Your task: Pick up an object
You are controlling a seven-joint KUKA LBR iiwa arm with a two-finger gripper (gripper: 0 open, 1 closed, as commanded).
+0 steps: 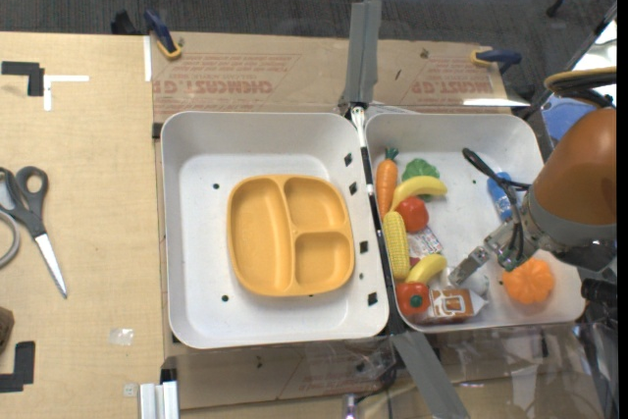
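From the overhead camera I see my gripper (481, 262) low in the right bin (520, 128); its fingers look slightly parted with nothing between them. The nearest candidate, a small banana (426, 268), lies just to the claw's left, long axis slanting up-right; the orange (530, 281) sits just to its right, under the wrist. A juice carton (450, 305) lies just below; I judge the room tight. The left bin (186, 240) holds a yellow divided plate (290, 235); scissors (37, 226) rest on the wooden bench (78, 152).
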